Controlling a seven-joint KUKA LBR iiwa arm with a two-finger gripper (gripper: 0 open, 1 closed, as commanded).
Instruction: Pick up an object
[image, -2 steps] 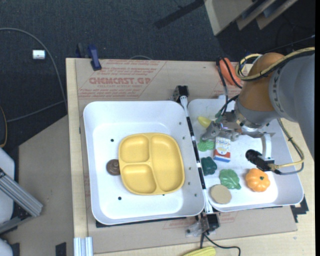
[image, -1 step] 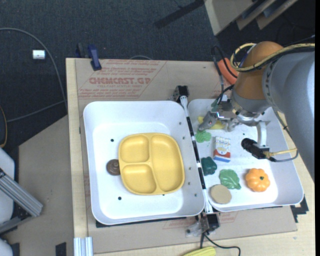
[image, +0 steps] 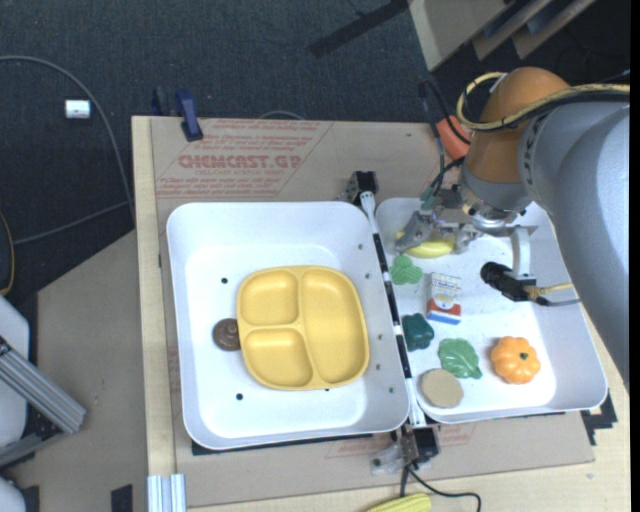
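My gripper (image: 437, 236) hangs low over the far left corner of the right bin (image: 575, 372). A yellow banana-shaped piece (image: 432, 249) lies directly beneath it, partly covered by it. Just in front lie a pale green piece (image: 405, 269) and a small white box with red and blue print (image: 445, 297). Nearer the front are a dark teal piece (image: 416, 331), a green leafy piece (image: 459, 357), an orange pumpkin (image: 515, 359) and a tan round disc (image: 440, 388).
The left bin (image: 190, 260) holds a yellow divided plate (image: 300, 326) with a brown disc (image: 228, 334) at its left edge. A black divider (image: 390, 300) runs between the bins. The grey arm (image: 580, 150) covers the right bin's far right side.
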